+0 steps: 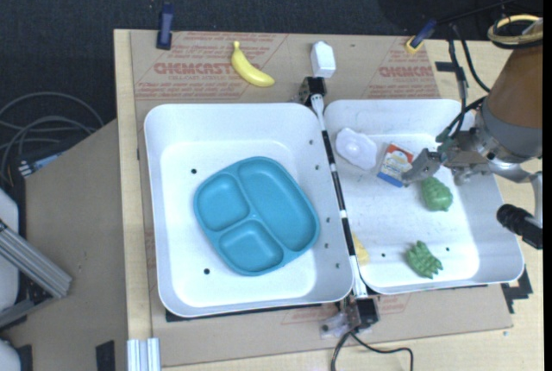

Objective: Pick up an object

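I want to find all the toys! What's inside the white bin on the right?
The right bin holds a clear bottle, a small red-and-white box and two green toys. The gripper covers part of the box.

The arm enters at the right edge of the frame, its orange band at upper right above a grey wrist. The wrist tilts down and leftward toward mid-right of the frame. The gripper hangs low there, its dark fingers pointing left; their spacing is unclear.
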{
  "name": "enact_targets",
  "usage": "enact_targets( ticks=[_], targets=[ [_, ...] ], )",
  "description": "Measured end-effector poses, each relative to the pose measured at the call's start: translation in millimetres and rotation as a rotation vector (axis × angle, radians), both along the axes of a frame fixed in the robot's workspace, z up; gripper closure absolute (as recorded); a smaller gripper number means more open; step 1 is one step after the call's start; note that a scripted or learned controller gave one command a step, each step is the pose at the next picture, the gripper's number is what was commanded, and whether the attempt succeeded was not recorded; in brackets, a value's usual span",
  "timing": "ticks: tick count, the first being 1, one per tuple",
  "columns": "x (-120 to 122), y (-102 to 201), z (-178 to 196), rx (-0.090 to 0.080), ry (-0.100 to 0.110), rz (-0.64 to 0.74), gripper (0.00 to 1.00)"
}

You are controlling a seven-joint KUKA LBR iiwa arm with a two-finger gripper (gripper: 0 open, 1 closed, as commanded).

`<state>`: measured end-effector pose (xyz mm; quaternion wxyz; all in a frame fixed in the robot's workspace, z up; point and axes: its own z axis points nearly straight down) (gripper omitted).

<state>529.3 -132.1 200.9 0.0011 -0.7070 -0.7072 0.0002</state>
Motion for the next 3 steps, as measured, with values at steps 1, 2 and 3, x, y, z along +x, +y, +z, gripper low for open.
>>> enact_targets(
  ticks=[1, 2, 3],
  targets=[
    [-45.4, -30.4, -116.5, -0.001, -0.001, -0.001, 0.0],
    [36.6, -12.8, -116.0, -0.001, -0.003, 0.001, 0.0],
    [109.0, 1.5, -116.3, 0.0, -0.001, 0.0, 0.0]
  ],
)
